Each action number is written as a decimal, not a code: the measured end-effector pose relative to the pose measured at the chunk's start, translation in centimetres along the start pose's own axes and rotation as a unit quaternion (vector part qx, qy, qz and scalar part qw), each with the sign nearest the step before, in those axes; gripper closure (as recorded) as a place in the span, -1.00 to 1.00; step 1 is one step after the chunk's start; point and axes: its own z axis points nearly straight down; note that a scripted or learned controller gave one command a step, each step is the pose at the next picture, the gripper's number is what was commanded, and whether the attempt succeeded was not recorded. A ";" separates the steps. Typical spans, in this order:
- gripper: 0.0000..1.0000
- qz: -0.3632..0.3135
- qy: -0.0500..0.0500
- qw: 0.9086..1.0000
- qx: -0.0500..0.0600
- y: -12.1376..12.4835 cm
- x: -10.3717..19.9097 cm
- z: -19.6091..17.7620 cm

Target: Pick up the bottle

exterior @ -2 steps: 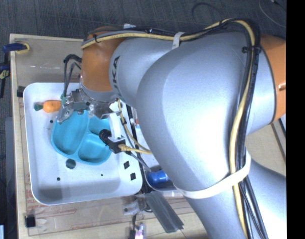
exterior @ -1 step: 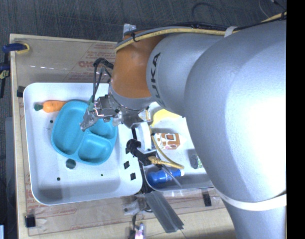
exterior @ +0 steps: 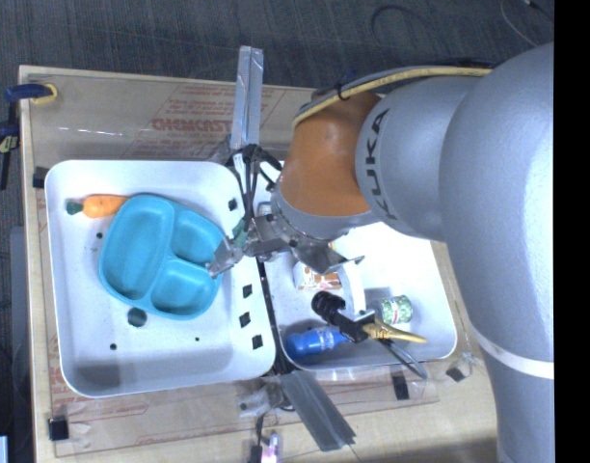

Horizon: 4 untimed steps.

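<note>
The bottle [exterior: 312, 343] lies in the right bin [exterior: 428, 270], not picked up yet. The gripper [exterior: 226, 256] is by the tray [exterior: 150, 258] in the left bin [exterior: 131, 360]. I cannot tell if it is open. Next, I think, it must go across and come down over the bottle.

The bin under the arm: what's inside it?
A blue bottle lies by its near wall, with a small green can and a printed packet close by. The arm covers the far half of the bin, so anything there is hidden.
</note>
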 end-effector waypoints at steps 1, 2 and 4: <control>-1.00 0.001 0.000 1.000 0.000 6.3 2.5 0.0; -1.00 0.016 0.000 1.000 0.000 0.7 1.8 0.0; -1.00 -0.029 0.000 1.000 -0.002 8.5 -1.1 -0.1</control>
